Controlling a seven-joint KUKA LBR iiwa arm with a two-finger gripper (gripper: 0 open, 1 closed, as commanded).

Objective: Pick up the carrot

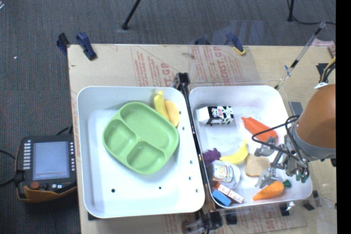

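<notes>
The carrot (269, 190), orange with a green tip at its right end, lies near the front right corner of the right bin (274, 95). My gripper (265, 163) hangs just behind the carrot, above the right edge of a bread slice (252, 166). Its fingers stand open with nothing between them. One fingertip (267, 178) is close above the carrot's left half. The grey arm with its orange band (323, 118) comes in from the right.
The right bin also holds another orange piece (256, 125), a milk carton (216, 115), a banana (237, 154), a purple item (211, 155), a yogurt cup (225, 171) and a small blue-red box (226, 194). The left bin (93, 183) holds a green divided plate (141, 137) and yellow food (167, 109).
</notes>
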